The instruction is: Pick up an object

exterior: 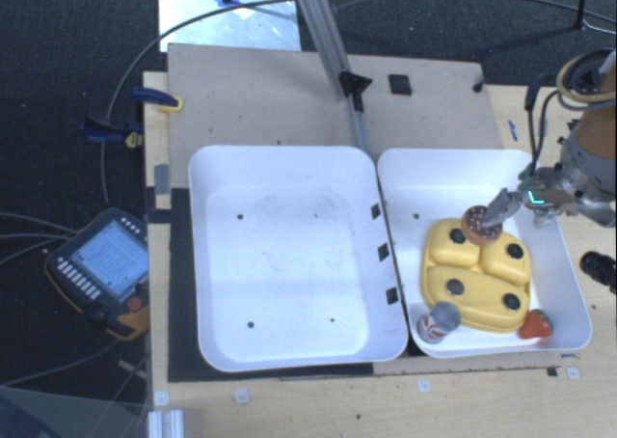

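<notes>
The right bin (pixel 453 171) holds a large lumpy yellow object (pixel 477 277) with black dots. A small brown ring-shaped object (pixel 476 224) rests on its upper edge. A small grey and white can-like object (pixel 442 320) lies at the bin's near left corner, and a red object (pixel 535 326) sits at the near right corner. My gripper (pixel 497 206) reaches in from the right, its tip low over the bin and right beside the brown ring. I cannot tell whether it touches the ring.
The left bin (pixel 207 171) stands next to the right one. A grey pole (pixel 323 21) slants over the bench's back. A teach pendant (pixel 101 267) lies left of the bench. Cables and clamps run along the left side.
</notes>
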Tool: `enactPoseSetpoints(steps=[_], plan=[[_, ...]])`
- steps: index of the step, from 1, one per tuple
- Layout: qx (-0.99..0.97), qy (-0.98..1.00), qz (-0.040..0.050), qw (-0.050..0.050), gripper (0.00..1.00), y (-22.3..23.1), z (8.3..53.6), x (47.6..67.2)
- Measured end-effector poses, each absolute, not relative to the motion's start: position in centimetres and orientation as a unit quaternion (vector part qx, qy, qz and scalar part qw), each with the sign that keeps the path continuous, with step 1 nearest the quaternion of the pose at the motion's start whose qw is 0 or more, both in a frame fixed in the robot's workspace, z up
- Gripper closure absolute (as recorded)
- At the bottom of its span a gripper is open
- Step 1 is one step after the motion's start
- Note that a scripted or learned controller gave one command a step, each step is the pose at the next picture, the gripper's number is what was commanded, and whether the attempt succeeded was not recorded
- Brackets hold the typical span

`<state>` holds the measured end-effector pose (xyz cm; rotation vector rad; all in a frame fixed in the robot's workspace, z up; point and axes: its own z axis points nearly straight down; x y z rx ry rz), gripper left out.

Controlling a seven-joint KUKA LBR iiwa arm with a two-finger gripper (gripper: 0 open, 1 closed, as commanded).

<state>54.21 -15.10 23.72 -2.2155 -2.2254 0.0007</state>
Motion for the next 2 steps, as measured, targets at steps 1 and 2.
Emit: enactPoseSetpoints(steps=[1,2], plan=[[-0.705,-0.709,-0.0006,-0.001,0.0,-15.1,23.8,54.3],[-0.707,-0.708,0.0004,0.001,0.0,-14.8,17.7,54.3]])
